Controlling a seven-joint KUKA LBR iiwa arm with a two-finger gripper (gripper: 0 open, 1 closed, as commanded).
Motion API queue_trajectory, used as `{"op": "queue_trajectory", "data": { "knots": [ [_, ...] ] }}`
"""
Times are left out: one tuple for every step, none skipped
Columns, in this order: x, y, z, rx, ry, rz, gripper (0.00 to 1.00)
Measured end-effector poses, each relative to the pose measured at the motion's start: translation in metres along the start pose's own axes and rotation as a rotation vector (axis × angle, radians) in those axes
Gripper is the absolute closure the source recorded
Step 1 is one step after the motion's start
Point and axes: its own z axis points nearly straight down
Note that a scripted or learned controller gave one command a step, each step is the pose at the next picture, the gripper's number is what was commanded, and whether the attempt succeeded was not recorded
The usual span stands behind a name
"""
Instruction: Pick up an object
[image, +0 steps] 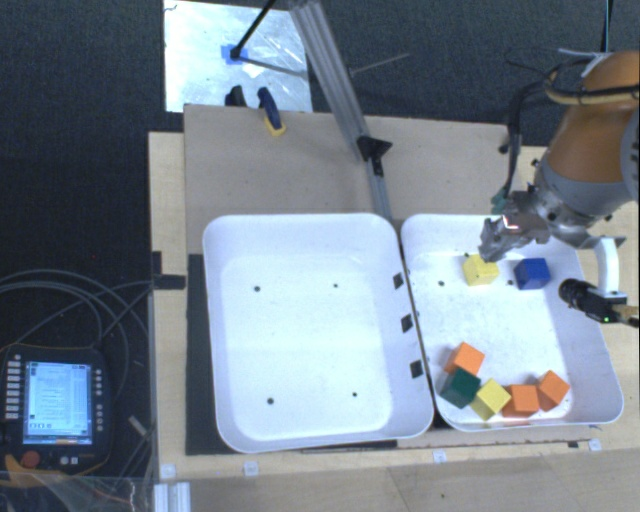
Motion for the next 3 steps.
{"op": "queue_trajectory", "data": {
  "knots": [
    [0.052,-0.011,0.0,0.002,0.001,0.0,1.0],
    [0.097,-0.006,-0.004,0.001,0.0,0.0,1.0],
    [0.145,-0.012,-0.009,0.001,0.0,-0.001,1.0]
  ]
}}
